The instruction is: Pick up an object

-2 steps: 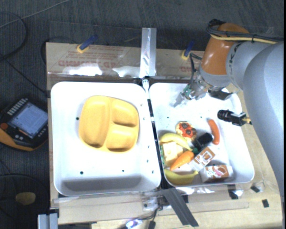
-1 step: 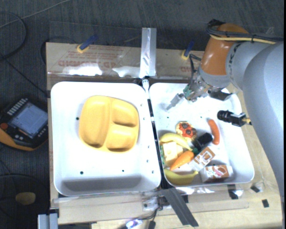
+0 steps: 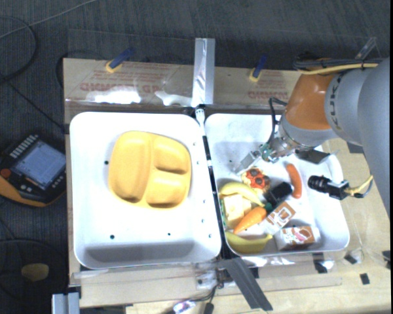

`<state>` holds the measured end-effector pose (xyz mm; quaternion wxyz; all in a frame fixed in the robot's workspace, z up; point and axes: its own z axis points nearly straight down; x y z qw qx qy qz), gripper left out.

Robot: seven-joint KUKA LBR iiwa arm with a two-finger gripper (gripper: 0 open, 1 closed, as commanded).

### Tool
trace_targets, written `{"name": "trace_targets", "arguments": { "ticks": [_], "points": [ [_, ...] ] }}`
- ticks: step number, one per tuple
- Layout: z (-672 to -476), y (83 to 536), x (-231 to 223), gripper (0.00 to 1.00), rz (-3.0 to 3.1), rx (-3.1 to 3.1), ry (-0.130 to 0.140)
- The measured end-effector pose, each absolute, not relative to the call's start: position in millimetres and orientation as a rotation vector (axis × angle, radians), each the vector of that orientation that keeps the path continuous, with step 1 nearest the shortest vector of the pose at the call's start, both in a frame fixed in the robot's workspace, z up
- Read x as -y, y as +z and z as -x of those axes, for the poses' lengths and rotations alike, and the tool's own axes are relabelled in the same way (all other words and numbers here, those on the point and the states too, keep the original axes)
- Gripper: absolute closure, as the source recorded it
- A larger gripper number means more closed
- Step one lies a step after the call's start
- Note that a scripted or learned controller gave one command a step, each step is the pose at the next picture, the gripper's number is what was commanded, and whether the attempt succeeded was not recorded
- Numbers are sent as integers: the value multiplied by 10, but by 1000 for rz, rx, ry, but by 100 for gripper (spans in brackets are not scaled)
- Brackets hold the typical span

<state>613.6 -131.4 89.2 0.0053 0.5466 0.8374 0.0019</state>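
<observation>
My gripper hangs low over the back middle of the right bin, on the grey arm with the orange band. Nothing shows held in it. Just in front of it lies a small red and orange toy. Beyond that come a black piece, a red sausage, an orange carrot and two yellow bananas. Two small printed cartons lie at the front right of that bin.
A yellow divided plate lies in the left bin. A raised rim separates the two bins. The toys crowd the front half of the right bin. A handheld pendant sits on the floor at the left.
</observation>
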Motion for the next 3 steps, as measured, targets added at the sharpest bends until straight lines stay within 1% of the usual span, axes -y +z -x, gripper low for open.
{"name": "trace_targets", "arguments": {
  "ticks": [1, 2, 3],
  "points": [
    [-5817, 898, 1041, 0, -1680, -2638, 5],
    [-6557, 884, 1170, 0, -1667, -2649, 9],
    [-5935, 891, 1942, 0, -1504, -2743, 0]
  ]
}}
